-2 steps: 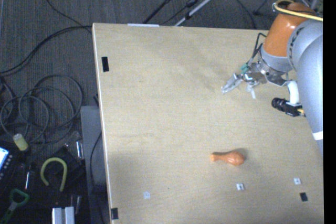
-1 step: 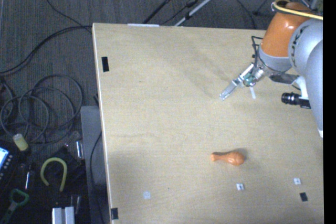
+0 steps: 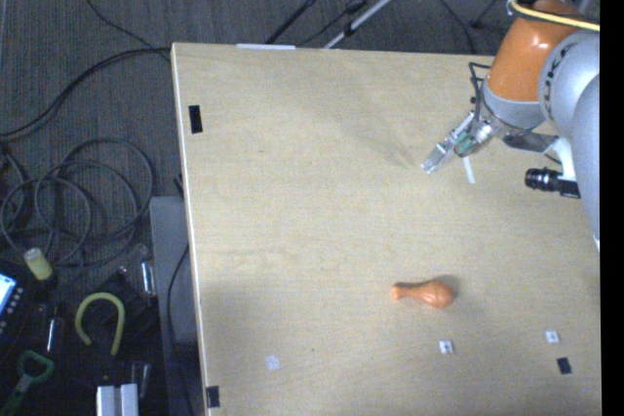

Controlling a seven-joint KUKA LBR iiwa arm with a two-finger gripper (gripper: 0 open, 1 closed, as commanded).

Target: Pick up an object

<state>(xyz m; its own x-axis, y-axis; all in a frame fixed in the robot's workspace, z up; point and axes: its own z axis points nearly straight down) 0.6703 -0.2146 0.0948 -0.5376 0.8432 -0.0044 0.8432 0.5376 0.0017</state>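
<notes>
On the pale wooden bench top (image 3: pixel 292 209) lies the one loose object, an orange pear-shaped thing (image 3: pixel 424 293), flat on its side with its narrow neck pointing to the picture's left. It lies on the bare board, with nothing touching it.

Above the orange thing and a little to its right, well apart from it, hangs the gripper (image 3: pixel 450 170). Its two pale fingers are splayed apart with nothing between them, one pointing down and left, the other shorter and pointing down. Behind the gripper, further right of the orange thing, rises the arm (image 3: pixel 575 102), grey with its orange band (image 3: pixel 526 54) above the wrist.

Just below and right of the orange thing sits a small white tag (image 3: pixel 446 346). A second white tag (image 3: pixel 551 337) lies further right, with a black marker (image 3: pixel 564 365) beside it. Any writing on these is too small to read. Far up and left of the orange thing, near the board's left edge, is another black marker (image 3: pixel 196 119).

Left of the board, on the dark carpet, lie looped black cables (image 3: pixel 78 200) and a yellow-green hook (image 3: pixel 97 317)
</notes>
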